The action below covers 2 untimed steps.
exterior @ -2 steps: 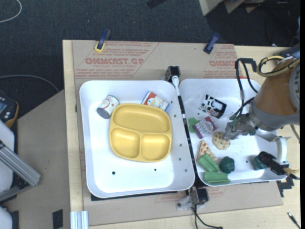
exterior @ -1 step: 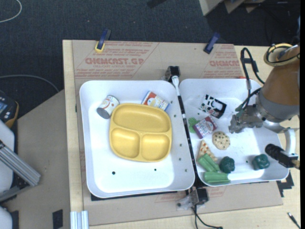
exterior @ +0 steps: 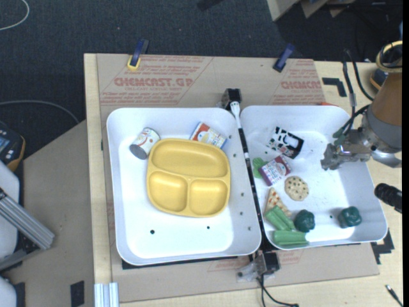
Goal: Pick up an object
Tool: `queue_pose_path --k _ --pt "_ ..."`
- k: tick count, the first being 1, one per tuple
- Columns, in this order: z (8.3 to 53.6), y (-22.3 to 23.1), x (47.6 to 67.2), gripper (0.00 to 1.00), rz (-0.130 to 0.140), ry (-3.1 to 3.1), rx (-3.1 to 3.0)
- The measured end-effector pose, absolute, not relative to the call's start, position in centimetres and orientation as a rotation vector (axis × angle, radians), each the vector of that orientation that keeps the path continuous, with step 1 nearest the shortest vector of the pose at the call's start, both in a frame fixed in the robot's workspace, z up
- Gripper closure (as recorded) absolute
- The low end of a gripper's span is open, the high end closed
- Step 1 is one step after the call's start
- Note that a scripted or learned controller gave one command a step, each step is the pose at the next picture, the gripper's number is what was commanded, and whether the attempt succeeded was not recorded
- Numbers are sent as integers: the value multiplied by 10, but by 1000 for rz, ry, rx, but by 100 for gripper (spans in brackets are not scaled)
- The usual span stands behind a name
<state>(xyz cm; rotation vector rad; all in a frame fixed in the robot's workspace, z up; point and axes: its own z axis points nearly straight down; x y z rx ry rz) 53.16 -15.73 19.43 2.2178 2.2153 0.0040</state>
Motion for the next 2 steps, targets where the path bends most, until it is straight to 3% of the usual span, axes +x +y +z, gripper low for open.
queue_pose_path --k 1,2 --pt "227 -158 533 100 5 2218 2216" --pt "216 -108 546 100 0 2229 2217"
